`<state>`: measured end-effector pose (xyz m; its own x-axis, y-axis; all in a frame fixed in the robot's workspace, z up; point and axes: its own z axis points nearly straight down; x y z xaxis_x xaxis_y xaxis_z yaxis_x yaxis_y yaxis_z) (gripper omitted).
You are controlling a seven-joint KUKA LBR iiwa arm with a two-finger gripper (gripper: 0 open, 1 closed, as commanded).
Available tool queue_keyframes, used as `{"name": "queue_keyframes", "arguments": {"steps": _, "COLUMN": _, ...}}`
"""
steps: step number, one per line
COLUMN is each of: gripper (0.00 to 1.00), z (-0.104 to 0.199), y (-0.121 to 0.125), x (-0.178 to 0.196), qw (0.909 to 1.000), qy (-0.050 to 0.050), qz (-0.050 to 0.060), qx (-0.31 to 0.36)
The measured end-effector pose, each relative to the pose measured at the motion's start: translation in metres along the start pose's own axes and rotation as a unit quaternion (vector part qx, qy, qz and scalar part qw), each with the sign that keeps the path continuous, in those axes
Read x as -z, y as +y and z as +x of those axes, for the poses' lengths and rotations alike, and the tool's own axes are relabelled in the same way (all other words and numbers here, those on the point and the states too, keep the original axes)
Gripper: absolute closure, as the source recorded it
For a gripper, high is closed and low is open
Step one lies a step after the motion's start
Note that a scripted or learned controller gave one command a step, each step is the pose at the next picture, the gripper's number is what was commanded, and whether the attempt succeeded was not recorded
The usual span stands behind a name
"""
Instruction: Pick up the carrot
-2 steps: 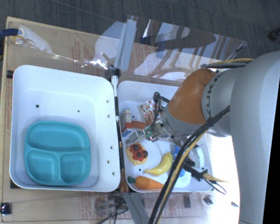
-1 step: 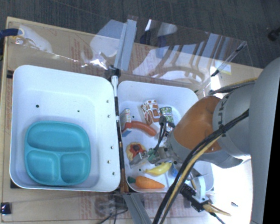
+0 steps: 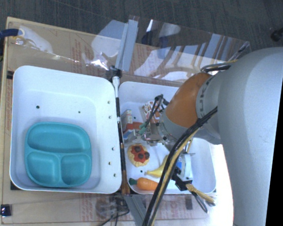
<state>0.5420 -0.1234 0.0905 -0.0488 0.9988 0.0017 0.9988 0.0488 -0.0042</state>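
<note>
The carrot (image 3: 147, 184) is orange with a small green tip and lies along the near wall of the right bin (image 3: 206, 180). The arm comes in from the right, its orange band above the middle of that bin. My gripper (image 3: 138, 130) hangs low over the bin's left part, close to the dividing wall and well behind the carrot. A small pizza toy (image 3: 139, 155) lies between the gripper and the carrot.
A yellow banana (image 3: 158, 169) lies right of the pizza, just behind the carrot. A pale patterned item (image 3: 148, 108) sits toward the back of the right bin. The left bin (image 3: 57, 87) holds a teal divided plate (image 3: 58, 153). Cables hang from the arm across the right bin's front.
</note>
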Motion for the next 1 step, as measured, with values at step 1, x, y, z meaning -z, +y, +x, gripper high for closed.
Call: {"name": "queue_keyframes", "arguments": {"steps": 1, "gripper": 0.00, "z": -0.0268, "y": -0.0671, "x": 0.0005, "qw": 0.9975, "qy": 0.000, "qz": -0.001, "qx": -0.070}}
